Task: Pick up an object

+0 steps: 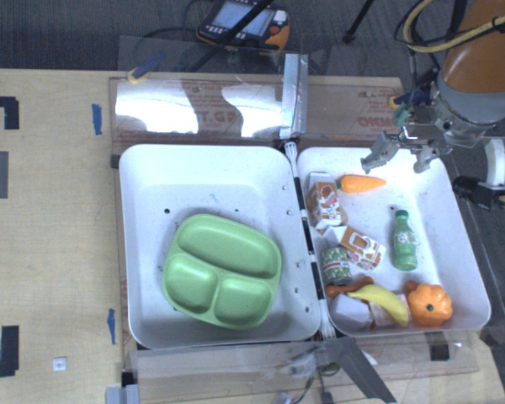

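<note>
2 shallow white bins sit side by side on the table (42, 225). The left bin (143, 175) holds 1 green divided tray (222, 269) with 3 compartments, lying near the bin's middle. The right bin (459, 225) holds the loose objects: 1 orange carrot (361, 183) near the far edge, 1 green bottle (403, 240) toward the right side, 1 small orange pumpkin (429, 304) in the near right corner, 1 yellow banana (377, 302) just beside the pumpkin, and 3 small printed packets (326, 204) along the left wall.

My tool (405, 152) hangs over the far edge of the right bin, above and just behind the carrot. Its 2 fingers (379, 155) are spread apart with nothing between them. The carrot lies flat on the bin floor, pointed end to the right, apart from my tool.
</note>
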